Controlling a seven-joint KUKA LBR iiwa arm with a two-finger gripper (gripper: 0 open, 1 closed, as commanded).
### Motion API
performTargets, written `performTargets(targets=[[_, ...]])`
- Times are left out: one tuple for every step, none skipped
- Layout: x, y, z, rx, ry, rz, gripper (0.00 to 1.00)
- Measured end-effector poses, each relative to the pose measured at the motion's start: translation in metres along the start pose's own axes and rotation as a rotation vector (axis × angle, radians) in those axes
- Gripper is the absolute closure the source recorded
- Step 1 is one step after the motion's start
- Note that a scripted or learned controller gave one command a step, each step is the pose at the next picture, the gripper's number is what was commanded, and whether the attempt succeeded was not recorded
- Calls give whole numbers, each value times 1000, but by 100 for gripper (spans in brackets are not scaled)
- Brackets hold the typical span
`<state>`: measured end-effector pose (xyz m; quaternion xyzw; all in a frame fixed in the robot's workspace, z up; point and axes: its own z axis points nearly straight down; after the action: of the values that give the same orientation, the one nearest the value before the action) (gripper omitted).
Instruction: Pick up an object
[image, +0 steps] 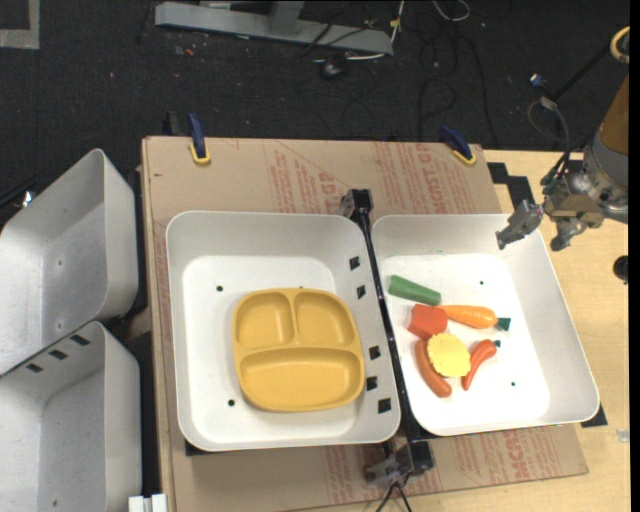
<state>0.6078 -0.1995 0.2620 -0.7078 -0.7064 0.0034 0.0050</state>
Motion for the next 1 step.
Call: performTargets(targets=[[1, 2, -7, -12, -3, -3, 0]])
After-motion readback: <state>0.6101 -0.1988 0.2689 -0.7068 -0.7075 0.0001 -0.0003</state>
